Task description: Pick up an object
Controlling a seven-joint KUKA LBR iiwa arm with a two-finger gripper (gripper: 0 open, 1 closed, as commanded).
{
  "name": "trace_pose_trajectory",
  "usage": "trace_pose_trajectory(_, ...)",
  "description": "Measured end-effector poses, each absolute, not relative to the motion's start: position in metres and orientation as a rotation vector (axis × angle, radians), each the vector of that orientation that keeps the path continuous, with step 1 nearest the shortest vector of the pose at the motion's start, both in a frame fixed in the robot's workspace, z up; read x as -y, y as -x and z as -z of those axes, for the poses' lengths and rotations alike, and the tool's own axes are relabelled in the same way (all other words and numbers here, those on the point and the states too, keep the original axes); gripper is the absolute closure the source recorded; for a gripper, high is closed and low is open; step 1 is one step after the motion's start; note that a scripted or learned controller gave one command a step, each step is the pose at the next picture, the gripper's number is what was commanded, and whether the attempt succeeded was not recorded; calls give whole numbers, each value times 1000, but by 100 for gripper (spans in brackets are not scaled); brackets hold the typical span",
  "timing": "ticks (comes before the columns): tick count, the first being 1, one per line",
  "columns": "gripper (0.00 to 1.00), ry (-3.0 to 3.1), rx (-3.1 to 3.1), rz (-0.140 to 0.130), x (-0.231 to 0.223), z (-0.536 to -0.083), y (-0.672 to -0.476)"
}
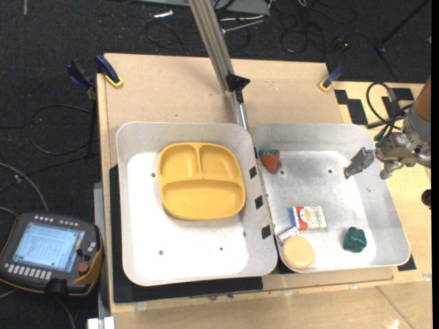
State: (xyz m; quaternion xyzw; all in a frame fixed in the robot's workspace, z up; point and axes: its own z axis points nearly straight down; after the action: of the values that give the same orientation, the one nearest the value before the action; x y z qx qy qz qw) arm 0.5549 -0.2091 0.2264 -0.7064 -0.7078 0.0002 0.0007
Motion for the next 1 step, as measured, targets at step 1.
trace_pose_trajectory(1,0,2218,2223,-1,209,-226,-555)
